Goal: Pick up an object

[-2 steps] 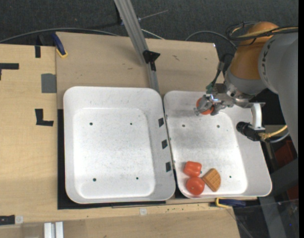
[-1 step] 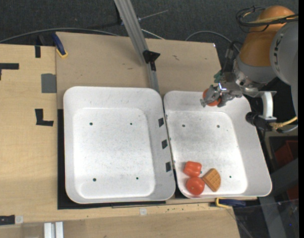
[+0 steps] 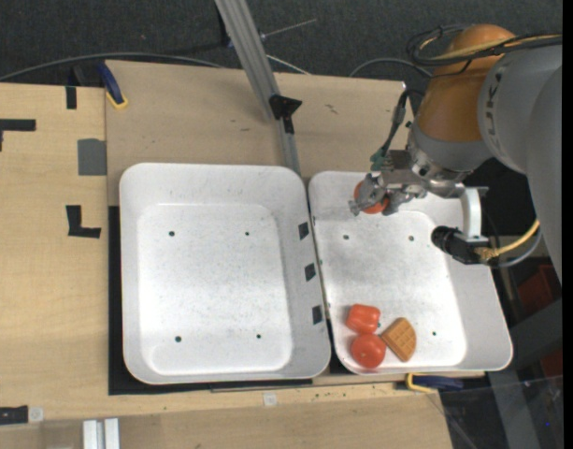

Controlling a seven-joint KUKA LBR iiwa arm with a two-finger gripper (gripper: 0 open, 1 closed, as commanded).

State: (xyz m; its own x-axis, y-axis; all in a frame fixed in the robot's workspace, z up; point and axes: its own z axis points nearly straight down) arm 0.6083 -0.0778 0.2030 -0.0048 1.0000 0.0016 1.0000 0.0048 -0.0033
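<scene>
My gripper [image 3: 378,197] hangs over the far left part of the right bin [image 3: 454,279]. A small red-orange object [image 3: 366,201] sits between its fingers, lifted above the bin floor. At the bin's near edge lie a red-orange pepper-shaped piece [image 3: 363,318], a round red piece [image 3: 367,351] and a tan waffle-patterned piece [image 3: 399,339], close together and apart from the gripper.
The left bin [image 3: 211,269] stands beside the right one, sharing a raised middle rim. A grey metal pole [image 3: 258,64] slants down to the far edge between the bins. The arm and its cables [image 3: 473,241] overhang the right bin's right side.
</scene>
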